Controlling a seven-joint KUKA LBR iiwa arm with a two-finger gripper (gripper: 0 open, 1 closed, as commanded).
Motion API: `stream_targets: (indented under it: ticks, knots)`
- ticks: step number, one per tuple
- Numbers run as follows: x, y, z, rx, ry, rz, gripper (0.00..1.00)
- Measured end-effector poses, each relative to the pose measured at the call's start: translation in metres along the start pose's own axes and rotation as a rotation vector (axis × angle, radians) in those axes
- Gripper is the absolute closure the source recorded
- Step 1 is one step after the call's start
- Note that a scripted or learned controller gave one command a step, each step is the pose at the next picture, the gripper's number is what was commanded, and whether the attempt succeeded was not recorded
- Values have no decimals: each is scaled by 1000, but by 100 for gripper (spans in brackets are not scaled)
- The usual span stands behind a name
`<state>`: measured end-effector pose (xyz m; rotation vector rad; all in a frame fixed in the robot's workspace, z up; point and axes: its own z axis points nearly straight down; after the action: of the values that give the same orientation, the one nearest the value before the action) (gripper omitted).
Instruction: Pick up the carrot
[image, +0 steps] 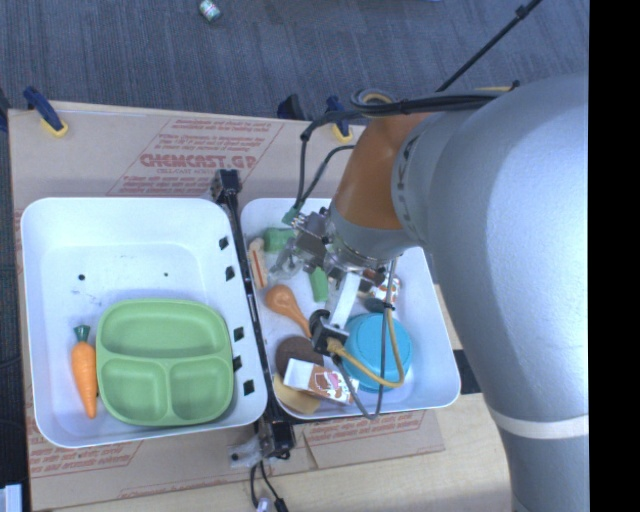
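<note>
- The carrot (85, 372) lies in the left bin (40, 230), just beside the left edge of the green divided plate (165, 362).
- Its long axis runs far to near, with the green top far and the orange tip near.
- The gripper (295, 248) is over the right bin (440, 350), well apart from the carrot. I cannot tell whether it is clenched or released.

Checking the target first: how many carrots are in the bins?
1. The carrot lies in the left bin, beside the green plate. The arm covers part of the right bin, so others may be hidden.
</note>
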<state>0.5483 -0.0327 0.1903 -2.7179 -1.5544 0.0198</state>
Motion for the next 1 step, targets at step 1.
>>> stream_targets:
  ticks: [1]
  knots:
    - [-56,24,78,1,18,365,0]
